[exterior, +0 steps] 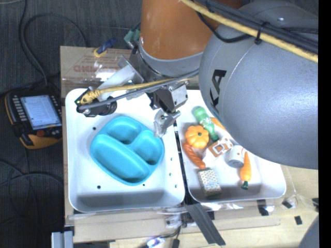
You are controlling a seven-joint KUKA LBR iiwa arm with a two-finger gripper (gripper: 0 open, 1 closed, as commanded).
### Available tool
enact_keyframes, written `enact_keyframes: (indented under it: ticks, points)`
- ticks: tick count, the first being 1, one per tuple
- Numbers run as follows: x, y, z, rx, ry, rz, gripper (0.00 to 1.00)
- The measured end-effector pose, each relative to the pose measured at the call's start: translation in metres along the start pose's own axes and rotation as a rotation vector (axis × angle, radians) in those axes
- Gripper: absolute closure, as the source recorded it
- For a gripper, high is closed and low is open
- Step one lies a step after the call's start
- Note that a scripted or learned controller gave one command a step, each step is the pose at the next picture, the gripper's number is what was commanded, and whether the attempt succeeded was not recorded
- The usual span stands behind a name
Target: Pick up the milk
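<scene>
White milk carton point(220, 148) (brown markings) lies tilted.

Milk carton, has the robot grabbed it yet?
Not yet. Nothing looks done: the milk carton lies in the right bin, among the little pumpkin and carrot. In hand: the claw hangs over the left bin, by the blue divided plate, with nothing between its fingers. Left: move across to the milk, grip it, and lift.

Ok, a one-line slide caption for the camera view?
Gripper over the left bin beside the blue tray; milk carton lies among toy food in the right bin.
</scene>
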State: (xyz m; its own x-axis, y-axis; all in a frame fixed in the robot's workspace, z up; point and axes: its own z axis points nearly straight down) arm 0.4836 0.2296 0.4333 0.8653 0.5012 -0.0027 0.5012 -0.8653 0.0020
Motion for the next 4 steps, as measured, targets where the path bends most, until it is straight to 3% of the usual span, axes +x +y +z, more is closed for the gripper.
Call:
enact_keyframes:
  ticks: [1, 2, 3, 4]
  points:
    - [-0.005, 0.008, 0.046, 0.001, -0.001, 0.124, 0.0]
    - [-0.069, 0.119, 0.124, 0.0, -0.004, -0.014, 0.0]
    - [-0.035, 0.204, 0.099, -0.001, -0.003, 0.325, 0.0]
    - [0.031, 0.138, 0.175, 0.002, -0.004, 0.32, 0.0]
